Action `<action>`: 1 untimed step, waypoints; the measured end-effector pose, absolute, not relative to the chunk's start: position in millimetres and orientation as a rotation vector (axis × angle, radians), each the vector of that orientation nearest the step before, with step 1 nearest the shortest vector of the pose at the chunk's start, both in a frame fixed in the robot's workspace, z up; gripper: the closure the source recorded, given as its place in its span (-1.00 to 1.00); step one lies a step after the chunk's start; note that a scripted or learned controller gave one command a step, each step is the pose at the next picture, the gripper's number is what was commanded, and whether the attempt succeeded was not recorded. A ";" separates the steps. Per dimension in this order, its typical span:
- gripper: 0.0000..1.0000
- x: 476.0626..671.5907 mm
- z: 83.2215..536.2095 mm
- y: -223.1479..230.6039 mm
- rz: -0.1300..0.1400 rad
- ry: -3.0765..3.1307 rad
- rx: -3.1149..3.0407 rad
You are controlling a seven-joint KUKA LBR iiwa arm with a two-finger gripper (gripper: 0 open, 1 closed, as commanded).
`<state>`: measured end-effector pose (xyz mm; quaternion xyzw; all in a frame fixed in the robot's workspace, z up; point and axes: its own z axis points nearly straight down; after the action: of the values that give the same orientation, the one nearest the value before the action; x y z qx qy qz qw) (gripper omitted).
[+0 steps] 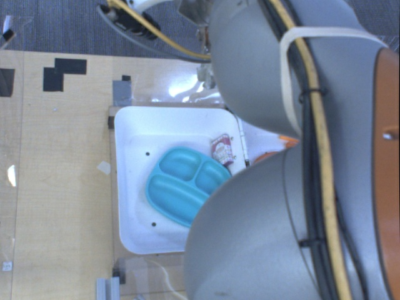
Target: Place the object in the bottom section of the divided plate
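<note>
One blue plate (184, 186) sits in the left bin (134, 136); small packet (222, 149) beside it; can't tell the gripper's state; aim low.

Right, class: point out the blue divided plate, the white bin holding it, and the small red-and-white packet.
blue divided plate (181, 189), camera view, long section
white bin (134, 142), camera view, bare floor
small red-and-white packet (222, 150), camera view, printed face

A white bin (128, 186) sits on the wooden bench (56, 186), black tape marks (62, 72) near its far-left corner, grey carpet (56, 17) beyond.
</note>
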<state>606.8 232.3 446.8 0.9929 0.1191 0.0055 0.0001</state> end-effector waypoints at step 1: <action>1.00 609.1 370.0 235.4 0.000 0.692 3.063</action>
<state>609.1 235.4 370.0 0.9754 0.2203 0.0002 0.0008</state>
